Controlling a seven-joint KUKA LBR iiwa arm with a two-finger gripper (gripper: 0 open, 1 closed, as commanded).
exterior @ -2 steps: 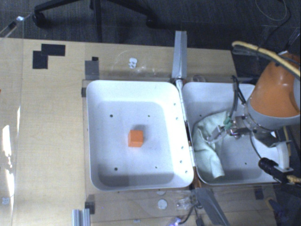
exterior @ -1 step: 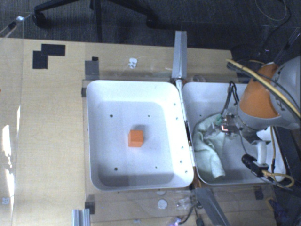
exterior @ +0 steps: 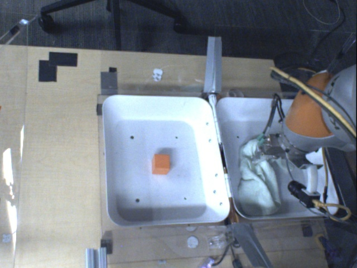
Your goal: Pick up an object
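On the pale wooden bench (exterior: 61, 166) I counted two shallow white bins side by side, with a grey metal bar (exterior: 213, 66) rising from the seam where they met. From my remote seat the left bin (exterior: 120, 121) held exactly one thing: a small orange cube (exterior: 161, 164), sitting flat on the floor slightly left of the middle, well apart from every wall. The right bin (exterior: 234, 116) held one crumpled white cloth (exterior: 259, 175), bunched against the centre and lower part of the bin floor, with a greenish tint near its top.

One arm (exterior: 312, 113) came in from the right, its orange band bulging above the wrist and a yellowish cable (exterior: 312, 91) draped across it. The gripper (exterior: 270, 144) was down at the upper edge of the cloth, touching or just above it; I could not tell which. Whether the claw was spread or closed I could not make out, as wrist and cloth folds hid it. I saw nothing lifted clear of the bin.

Two black shapes (exterior: 56, 65) marked the bench at upper left.
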